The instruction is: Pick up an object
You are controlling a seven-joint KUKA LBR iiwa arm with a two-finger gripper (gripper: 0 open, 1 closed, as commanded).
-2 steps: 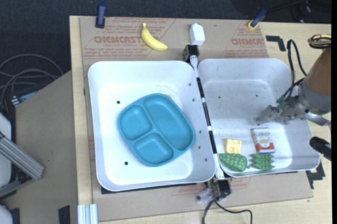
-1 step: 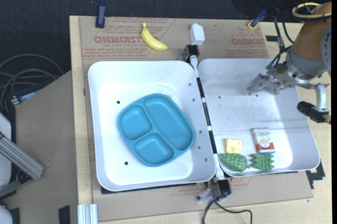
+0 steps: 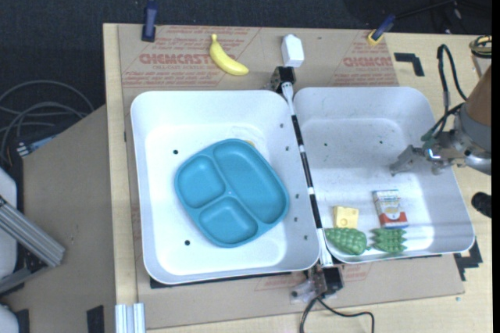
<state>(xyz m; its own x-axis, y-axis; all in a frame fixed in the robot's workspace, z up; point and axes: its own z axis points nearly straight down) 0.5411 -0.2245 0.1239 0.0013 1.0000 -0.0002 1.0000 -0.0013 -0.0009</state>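
Hand [image 3: 412, 158]: I'm seeing it hovering in the right bin [image 3: 351, 109]; grip state, I cannot tell.
Red packet [image 3: 388, 207]: lying near, at the hand's 7 o'clock.

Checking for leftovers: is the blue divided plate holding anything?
Empty. All three compartments of the blue plate show bare blue surface as it lies flat in the left bin.

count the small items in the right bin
4, all near the right bin's front edge: a yellow block, a red-and-white packet right of it, a green lump at the front, and a green toothed piece beside that.
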